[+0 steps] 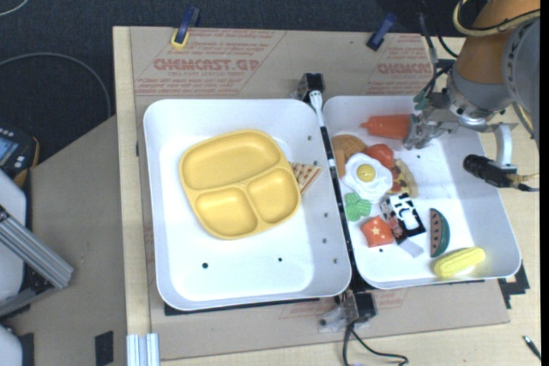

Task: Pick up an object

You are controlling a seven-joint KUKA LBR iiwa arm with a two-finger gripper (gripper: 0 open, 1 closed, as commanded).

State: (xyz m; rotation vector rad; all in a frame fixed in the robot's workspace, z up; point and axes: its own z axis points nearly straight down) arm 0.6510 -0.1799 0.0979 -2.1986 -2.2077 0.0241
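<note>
I read the orange carrot [388, 127] as the nearest candidate for the pick: it lies flat in the far part of the right bin [489, 219], its long axis running roughly left to right, though I cannot tell which end is the tip. The gripper [418, 135] sits just at its right end, low over the bin floor. I cannot tell from here whether it touches the carrot.

Just in front of the carrot I see a brown bread-like piece [346, 146], a red tomato-like piece [380, 155] and a fried egg [366, 174], packed touching one another. Nearer still are a green leafy piece [357, 206], a red strawberry [377, 231] and a black-and-white item [403, 214] I cannot identify. A watermelon slice [438, 231] lies toward the bin's near right, long axis running near to far, and a yellow corn cob [459, 261] rests in the near right corner, tilted slightly up to the right.

The left bin [171, 253] holds a yellow divided plate [238, 183] with three compartments, set at an angle, and a waffle-patterned wedge [304, 175] touching its right edge beside the bins' shared wall.
</note>
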